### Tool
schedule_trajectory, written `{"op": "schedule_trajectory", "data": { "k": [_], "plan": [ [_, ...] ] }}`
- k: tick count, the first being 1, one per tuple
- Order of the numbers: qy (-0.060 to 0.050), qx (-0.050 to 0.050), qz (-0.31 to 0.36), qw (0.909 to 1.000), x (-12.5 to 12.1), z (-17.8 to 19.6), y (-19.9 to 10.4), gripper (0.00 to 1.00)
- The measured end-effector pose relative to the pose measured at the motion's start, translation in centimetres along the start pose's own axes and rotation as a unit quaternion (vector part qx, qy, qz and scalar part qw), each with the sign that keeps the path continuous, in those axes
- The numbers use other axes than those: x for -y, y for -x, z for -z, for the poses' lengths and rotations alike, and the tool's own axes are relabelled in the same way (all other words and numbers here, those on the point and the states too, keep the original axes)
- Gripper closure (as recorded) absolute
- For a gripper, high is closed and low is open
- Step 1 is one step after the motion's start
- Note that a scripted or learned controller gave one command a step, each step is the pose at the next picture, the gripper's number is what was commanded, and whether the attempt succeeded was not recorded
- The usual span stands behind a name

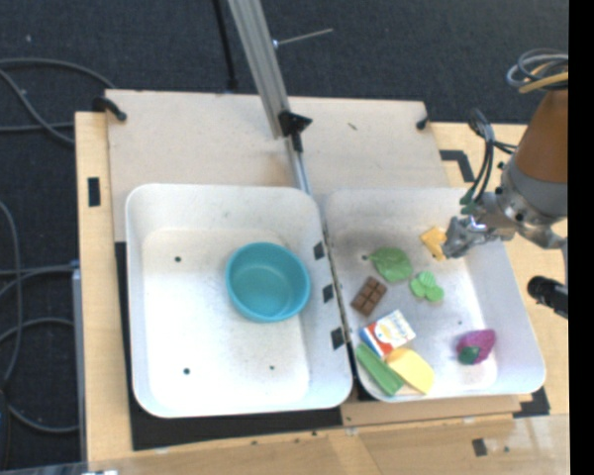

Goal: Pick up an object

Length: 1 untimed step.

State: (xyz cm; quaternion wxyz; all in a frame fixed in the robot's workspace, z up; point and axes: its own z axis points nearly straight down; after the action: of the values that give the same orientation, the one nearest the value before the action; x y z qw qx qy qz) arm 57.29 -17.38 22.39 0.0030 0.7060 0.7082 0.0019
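Note:
My gripper (458,239) hangs over the right bin (495,265) near its upper right part, right beside a small yellow piece (433,239). Below it lie a green leafy toy (390,262), a small green piece (427,287), a brown chocolate bar (369,295), a white and orange carton (388,332), a yellow wedge (412,369) on a green strip (376,369), and a purple toy (475,345). A teal bowl (267,281) sits in the left bin (168,265).
A slanted metal post (264,57) rises from the bench behind the bins. Cables run along the arm (540,166) at the right. Black clips (327,295) sit on the divide between the bins.

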Motion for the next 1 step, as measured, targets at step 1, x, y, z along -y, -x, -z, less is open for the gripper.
{"op": "schedule_trajectory", "data": {
  "k": [1],
  "plan": [
    [-0.003,-0.001,0.002,1.0000,-0.31,-0.38,-4.46,1.00]
  ]
}}
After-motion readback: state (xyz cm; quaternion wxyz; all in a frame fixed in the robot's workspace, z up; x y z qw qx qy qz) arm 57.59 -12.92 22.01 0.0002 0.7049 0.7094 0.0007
